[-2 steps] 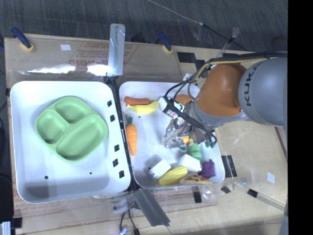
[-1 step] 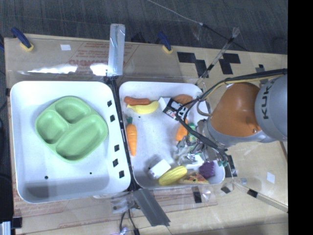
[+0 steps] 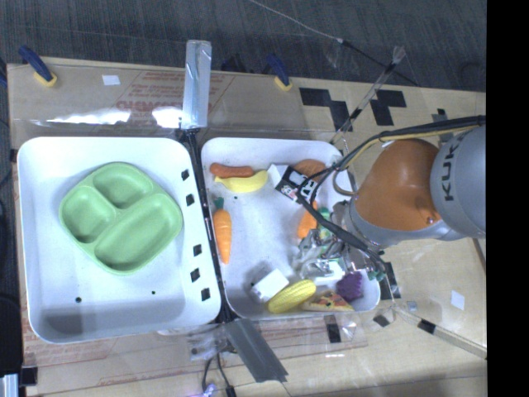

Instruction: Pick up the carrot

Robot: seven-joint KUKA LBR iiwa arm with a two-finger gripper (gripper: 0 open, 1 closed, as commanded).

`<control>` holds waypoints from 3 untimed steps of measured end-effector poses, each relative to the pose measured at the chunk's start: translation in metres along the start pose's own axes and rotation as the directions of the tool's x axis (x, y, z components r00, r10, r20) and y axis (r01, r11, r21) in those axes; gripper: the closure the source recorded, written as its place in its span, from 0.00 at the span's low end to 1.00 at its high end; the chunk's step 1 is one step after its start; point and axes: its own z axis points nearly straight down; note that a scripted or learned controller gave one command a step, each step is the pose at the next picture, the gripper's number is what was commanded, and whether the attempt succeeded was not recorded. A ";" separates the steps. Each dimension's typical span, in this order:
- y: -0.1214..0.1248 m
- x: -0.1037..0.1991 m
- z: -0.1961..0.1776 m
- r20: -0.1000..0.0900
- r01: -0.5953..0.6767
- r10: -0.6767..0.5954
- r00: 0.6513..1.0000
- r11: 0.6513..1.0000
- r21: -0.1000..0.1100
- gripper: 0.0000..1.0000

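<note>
Two bins sit side by side on the worktop; the carrot (image 3: 222,234) lies along the right bin's (image 3: 273,151) left wall. That claw (image 3: 324,251) hangs over clutter near the bin's right edge, well apart from it; can't tell its grip.
</note>
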 end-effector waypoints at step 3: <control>0.111 -0.063 0.001 -0.003 0.104 -0.104 0.995 0.995 0.003 0.00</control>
